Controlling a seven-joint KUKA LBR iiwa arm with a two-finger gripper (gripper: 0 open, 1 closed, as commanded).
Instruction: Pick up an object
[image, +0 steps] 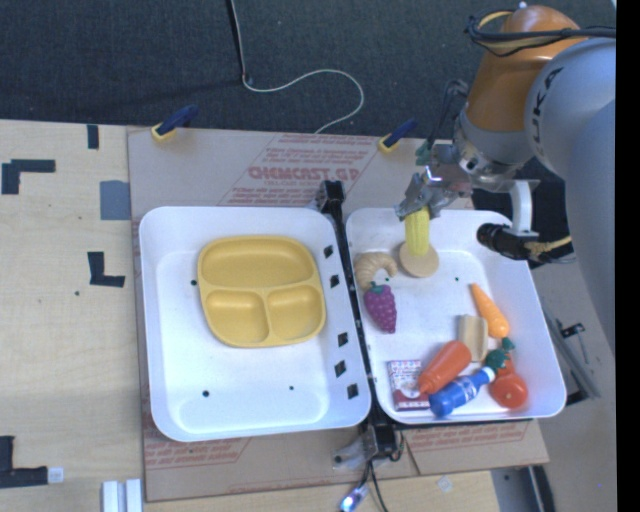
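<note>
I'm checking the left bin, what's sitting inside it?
The left bin holds a yellow divided plate, lying flat with three bare compartments. The plate hides the bin floor beneath it.

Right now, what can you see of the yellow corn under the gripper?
The corn is a yellow toy cob, plastic by its look, standing nearly upright at the top of the right bin. Its upper end sits between the fingers of the gripper. Its lower end meets a round tan piece, though whether they touch is unclear. A croissant lies just to its left, apart from it.
</note>
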